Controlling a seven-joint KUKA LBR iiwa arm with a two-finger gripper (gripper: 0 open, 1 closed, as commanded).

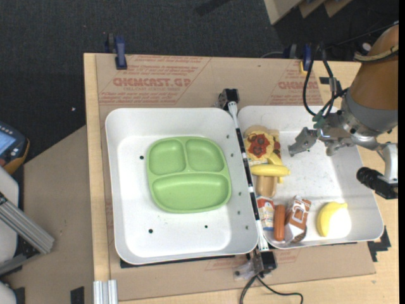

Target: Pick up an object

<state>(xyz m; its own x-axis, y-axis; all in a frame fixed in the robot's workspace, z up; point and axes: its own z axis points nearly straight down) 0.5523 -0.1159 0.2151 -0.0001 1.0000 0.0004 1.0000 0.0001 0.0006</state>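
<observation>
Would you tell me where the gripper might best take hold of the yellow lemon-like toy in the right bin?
Probably across the narrow middle of the yellow toy, coming straight down from above. It lies flat near the right bin front corner, apart from the packets, so the fingers likely have room either side.

Your arm (373, 87) reached in from the right bin's (354, 233) far right corner, its orange band uppermost and the grey wrist below it. Your gripper (302, 143) hung over the far half of that bin, pointing toward its left edge, with nothing visibly held between its fingers.
</observation>
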